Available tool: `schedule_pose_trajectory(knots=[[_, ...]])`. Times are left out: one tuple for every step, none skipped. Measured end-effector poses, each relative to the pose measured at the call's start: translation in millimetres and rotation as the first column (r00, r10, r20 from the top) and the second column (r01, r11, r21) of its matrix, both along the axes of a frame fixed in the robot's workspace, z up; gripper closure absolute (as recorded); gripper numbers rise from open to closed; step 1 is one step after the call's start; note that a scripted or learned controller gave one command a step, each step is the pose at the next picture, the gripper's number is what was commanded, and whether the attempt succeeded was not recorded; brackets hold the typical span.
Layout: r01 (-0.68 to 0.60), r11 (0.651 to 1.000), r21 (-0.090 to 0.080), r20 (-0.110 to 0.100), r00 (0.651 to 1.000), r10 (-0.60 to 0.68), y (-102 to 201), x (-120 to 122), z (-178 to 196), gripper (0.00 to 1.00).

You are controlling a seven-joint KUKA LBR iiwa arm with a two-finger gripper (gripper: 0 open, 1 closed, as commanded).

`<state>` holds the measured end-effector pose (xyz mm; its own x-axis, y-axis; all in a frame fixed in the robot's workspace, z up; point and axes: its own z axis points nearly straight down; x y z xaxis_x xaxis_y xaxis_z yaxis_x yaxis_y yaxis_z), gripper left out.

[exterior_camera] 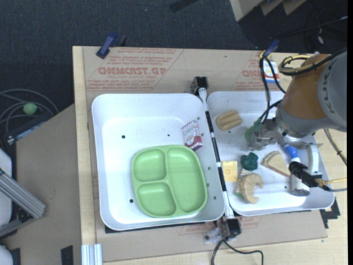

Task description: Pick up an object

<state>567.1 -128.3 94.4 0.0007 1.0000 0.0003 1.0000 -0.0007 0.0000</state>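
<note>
We see a small dark green object [250, 160] lying in the right bin [309, 203], beside a croissant-shaped toy [249, 186]. The gripper [259, 138] sits just above it, over the bin. The left bin [110, 126] holds a green divided plate [166, 180].

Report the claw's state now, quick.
Claw: over the right bin, near the green object; open or closed cannot be told.
</note>
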Motion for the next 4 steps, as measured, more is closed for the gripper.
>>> schedule_pose_trajectory(knots=[[0.000,1.000,0.000,0.000,1.000,0.000,0.0,-0.1,-0.2,0.00],[0.000,1.000,0.001,-0.002,1.000,0.000,2.6,-54.5,-10.3,0.00],[-0.001,1.000,-0.001,0.002,1.000,0.001,20.4,-16.1,-9.6,0.00],[0.000,1.000,-0.002,0.004,1.000,0.000,20.2,-15.9,0.3,1.00]])
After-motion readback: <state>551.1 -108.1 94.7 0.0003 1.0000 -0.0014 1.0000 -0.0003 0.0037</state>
